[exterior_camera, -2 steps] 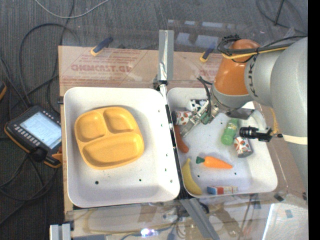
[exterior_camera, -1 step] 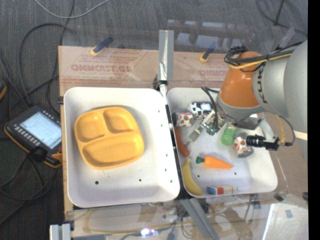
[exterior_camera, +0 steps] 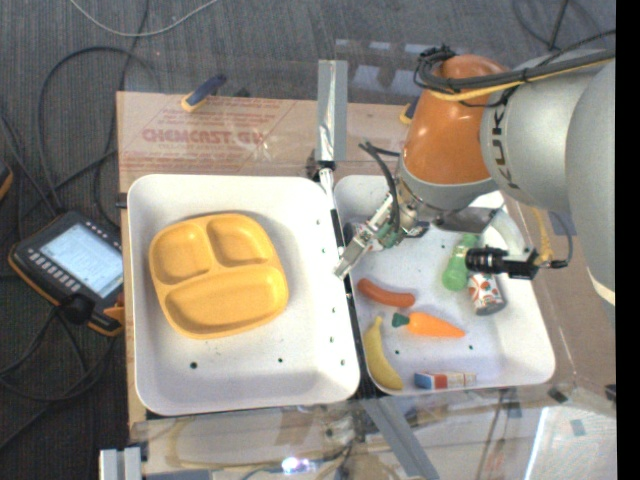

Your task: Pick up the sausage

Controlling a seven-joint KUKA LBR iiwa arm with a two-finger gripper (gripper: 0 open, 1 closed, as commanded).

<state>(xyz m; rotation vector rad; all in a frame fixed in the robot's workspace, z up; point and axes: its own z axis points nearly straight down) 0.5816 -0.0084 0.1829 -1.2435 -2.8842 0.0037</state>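
Observation:
The sausage point(exterior_camera: 387, 293) is a short reddish-brown link lying flat in the right bin point(exterior_camera: 520, 363), near its left wall. My gripper point(exterior_camera: 350, 250) hangs at the left edge of that bin, just above and to the left of the sausage and apart from it. It is open and nothing sits between its fingers. The grey arm with its orange band point(exterior_camera: 450, 138) reaches in from the upper right.
An orange carrot point(exterior_camera: 432, 325), a yellow banana point(exterior_camera: 378, 353) and a small box point(exterior_camera: 445, 379) lie close below the sausage. A green bottle point(exterior_camera: 458, 268) and a can point(exterior_camera: 485, 290) stand to its right. The left bin point(exterior_camera: 160, 378) bears a yellow divided plate point(exterior_camera: 218, 273).

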